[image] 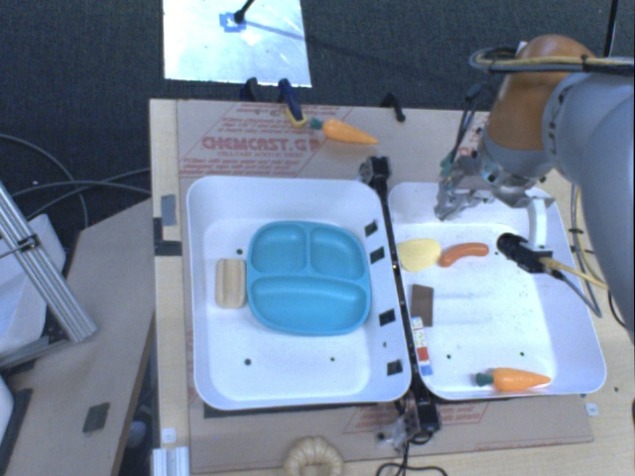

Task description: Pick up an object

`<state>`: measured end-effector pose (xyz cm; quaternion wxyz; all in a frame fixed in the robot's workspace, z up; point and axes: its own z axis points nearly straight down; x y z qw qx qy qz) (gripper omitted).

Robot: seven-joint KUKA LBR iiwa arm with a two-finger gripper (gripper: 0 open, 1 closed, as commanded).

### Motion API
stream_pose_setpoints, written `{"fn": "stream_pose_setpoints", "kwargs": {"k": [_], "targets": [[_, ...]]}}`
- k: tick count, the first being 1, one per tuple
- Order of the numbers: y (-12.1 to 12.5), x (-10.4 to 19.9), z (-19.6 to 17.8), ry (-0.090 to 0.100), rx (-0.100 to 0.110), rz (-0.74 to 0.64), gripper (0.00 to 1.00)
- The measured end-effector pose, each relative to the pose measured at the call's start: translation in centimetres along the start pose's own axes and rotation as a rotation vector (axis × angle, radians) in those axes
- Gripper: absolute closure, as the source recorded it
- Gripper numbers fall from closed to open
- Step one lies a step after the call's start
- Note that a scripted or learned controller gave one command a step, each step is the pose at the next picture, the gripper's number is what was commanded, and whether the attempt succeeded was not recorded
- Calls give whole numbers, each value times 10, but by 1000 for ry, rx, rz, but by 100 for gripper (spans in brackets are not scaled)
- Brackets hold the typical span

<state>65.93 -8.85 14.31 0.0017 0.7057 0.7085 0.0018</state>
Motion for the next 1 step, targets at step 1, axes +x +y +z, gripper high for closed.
{"fn": "stream_pose_setpoints", "kwargs": {"k": [1], "targets": [[-1,3,-65,0,-4,-1,100]]}}
